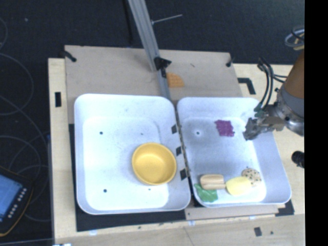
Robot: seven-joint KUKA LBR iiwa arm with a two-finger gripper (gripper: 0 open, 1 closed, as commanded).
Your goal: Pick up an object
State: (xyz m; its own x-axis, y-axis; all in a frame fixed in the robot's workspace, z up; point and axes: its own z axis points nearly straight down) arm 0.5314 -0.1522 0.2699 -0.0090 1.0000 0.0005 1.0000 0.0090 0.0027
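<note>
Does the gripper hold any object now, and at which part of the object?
Nothing is seen held. The gripper hovers over the right bin, beside the purple object and apart from it; no object shows between its fingers.

Two bins are sitting side by side on the surface (59,137). A bowl (154,163) is lying in the left bin (92,111). In the right bin (271,158), a small flat piece (224,127) is resting toward the back, with a cluster of perhaps four items (230,184) lying along the front edge. The tool (251,129) is hanging over the right bin's right side.
</note>
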